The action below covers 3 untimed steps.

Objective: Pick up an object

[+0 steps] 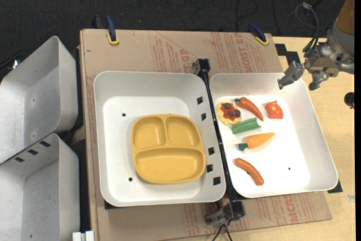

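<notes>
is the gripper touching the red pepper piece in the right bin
Apart. In the camera view the gripper hangs over the right bin's far rim, with bare white floor between it and the red piece.

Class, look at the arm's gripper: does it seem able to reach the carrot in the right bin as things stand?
Probably yes. The gripper hangs above the right bin's far edge, and the carrot lies uncovered, apart from its neighbours.

yellow tray (168, 149) | white bins (113, 93) | orange carrot (260, 140) | green bean, maybe (246, 126) | red sausage (249, 171)
</notes>
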Tool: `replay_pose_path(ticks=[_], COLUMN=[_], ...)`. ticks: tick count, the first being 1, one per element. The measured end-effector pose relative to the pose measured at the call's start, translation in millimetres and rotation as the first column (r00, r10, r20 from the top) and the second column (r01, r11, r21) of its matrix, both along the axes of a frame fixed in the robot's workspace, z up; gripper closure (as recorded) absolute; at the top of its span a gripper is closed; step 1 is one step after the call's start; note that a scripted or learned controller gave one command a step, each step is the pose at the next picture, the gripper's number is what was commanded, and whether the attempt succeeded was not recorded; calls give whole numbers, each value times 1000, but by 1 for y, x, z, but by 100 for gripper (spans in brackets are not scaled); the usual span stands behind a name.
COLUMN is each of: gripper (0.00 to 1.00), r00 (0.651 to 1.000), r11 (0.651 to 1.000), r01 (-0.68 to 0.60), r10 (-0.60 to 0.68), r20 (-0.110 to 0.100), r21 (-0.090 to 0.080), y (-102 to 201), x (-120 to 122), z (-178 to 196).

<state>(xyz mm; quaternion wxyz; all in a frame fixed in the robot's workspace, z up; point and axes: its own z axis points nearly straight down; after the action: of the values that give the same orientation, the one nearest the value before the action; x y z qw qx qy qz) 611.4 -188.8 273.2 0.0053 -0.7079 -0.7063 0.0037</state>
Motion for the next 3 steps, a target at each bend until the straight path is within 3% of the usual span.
replay_pose_path(ticks=[1,3], gripper=[0,0], r00=[1000,1000], r11=[1000,1000], r01=[-3,0], r10=[3,0], r20=[13,8], r21=[-3,-2], y=[1,-13], x=[2,9], z=[8,-98])
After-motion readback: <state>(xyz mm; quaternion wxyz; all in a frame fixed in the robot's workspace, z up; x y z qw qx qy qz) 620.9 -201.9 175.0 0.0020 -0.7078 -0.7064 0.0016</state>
